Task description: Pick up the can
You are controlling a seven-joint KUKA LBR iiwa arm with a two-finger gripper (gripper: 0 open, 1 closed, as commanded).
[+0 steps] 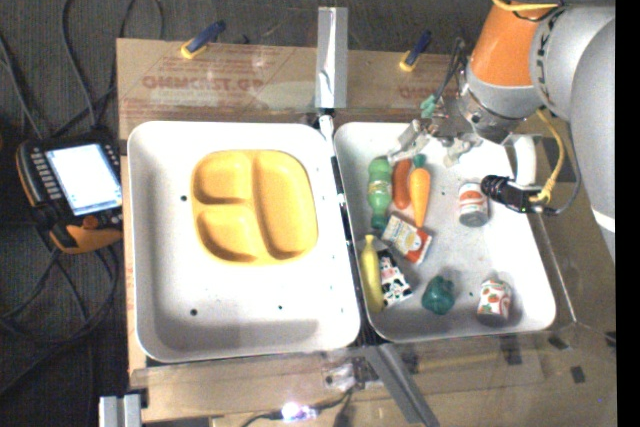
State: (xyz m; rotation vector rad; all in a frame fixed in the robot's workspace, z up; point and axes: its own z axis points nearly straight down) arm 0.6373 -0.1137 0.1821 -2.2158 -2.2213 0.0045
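Two white bins were set side by side on bench: left bin (150, 245), right bin (540, 310). Yellow divided plate (255, 205) lay at centre of left bin. In right bin, green bottle (379, 190) stood at 10 o'clock, carrot (418, 192) just beside it. Small carton (406, 239) lay near centre, touching carrot's tip. Banana (370, 275) lay at 8 o'clock along left wall, cow-print carton (395, 280) just beside it. Teal object (438, 296) was seen at 6 o'clock. Handheld screen (75, 180) lay at 9 o'clock of bench.
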